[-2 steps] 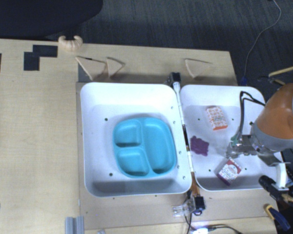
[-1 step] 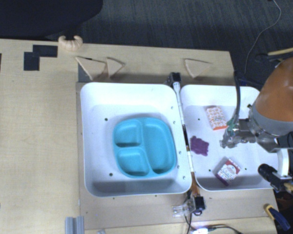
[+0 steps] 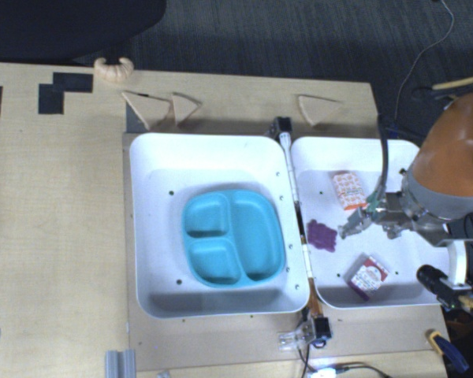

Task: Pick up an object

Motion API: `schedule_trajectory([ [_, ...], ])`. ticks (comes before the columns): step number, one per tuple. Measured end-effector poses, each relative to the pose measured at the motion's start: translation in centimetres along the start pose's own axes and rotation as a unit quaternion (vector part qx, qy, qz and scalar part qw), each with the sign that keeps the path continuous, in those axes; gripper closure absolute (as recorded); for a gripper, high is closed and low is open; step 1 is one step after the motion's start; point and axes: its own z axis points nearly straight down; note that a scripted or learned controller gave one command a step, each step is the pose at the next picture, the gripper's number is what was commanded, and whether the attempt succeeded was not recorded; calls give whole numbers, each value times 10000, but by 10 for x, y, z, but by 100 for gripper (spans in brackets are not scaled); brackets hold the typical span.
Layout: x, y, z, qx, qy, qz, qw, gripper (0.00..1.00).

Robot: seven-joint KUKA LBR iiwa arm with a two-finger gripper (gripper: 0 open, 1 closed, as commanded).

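Observation:
The right bin (image 3: 323, 160) holds three small things: a white-and-orange packet (image 3: 347, 189) near the back, a flat purple piece (image 3: 322, 235) at the left, and a small purple-and-white box (image 3: 367, 276) toward the front. My gripper (image 3: 363, 217) hangs over the middle of this bin, between the packet and the box, to the right of the purple piece. Its fingers stand apart with nothing between them. The arm's orange band (image 3: 456, 157) looms over the bin's right side.
The left bin (image 3: 154, 168) holds a blue three-compartment tray (image 3: 234, 237). A black-and-white divider bar (image 3: 292, 187) runs between the bins. Cables and a connector (image 3: 314, 333) lie at the bench's front edge.

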Motion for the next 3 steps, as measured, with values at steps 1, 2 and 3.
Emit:
schedule_trajectory([
  [1,-37,23,95,14,-2,10,10000,0],
  [2,-20,2,117,-41,-18,19,10000,0],
  [3,-20,4,106,-69,-22,10,10000,100],
])
